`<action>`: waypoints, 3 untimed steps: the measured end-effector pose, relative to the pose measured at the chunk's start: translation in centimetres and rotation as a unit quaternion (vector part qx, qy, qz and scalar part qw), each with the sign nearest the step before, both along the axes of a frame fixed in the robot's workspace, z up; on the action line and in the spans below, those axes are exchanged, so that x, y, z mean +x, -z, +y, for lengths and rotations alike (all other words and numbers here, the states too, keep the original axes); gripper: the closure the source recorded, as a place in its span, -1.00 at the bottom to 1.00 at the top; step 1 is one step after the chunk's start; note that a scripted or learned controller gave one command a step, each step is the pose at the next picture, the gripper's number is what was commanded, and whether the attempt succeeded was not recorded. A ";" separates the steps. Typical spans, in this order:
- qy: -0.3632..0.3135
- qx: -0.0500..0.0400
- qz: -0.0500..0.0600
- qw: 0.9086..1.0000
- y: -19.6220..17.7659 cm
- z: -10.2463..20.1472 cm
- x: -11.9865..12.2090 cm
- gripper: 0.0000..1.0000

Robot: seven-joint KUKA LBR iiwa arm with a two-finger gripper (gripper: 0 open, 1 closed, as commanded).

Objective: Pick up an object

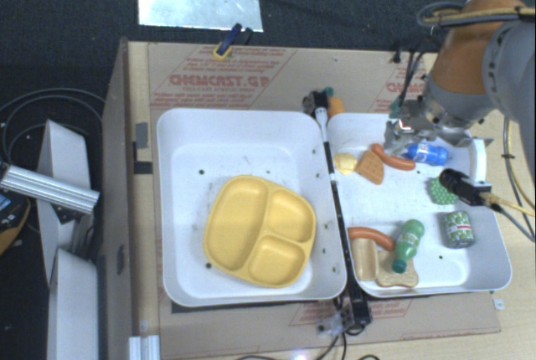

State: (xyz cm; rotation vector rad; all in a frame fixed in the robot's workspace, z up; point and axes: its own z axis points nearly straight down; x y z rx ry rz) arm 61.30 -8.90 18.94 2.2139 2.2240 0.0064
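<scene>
Nothing is lifted yet — the gripper (400,129) hangs low at the right bin's (494,266) far edge, just beside the orange sausage (392,157) and blue bottle (425,153); its grasp state I cannot tell — the pick remains

Fixed overhead camera, slanted down, both bins (251,120) visible

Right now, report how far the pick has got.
Done: the gripper has reached the right bin and sits low at its far edge, beside the hot dog and blue bottle. In hand: nothing visibly lifted. Left: grasp an item and raise it. The green bottle and yellow tray lie untouched.
</scene>
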 end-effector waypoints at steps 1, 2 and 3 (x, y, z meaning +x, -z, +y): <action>0.000 -0.001 0.001 1.000 0.1 -0.1 -0.1 -1.00; 0.001 0.000 0.003 1.000 9.6 -1.5 1.4 -1.00; -0.001 -0.001 0.000 1.000 8.3 -1.5 1.6 1.00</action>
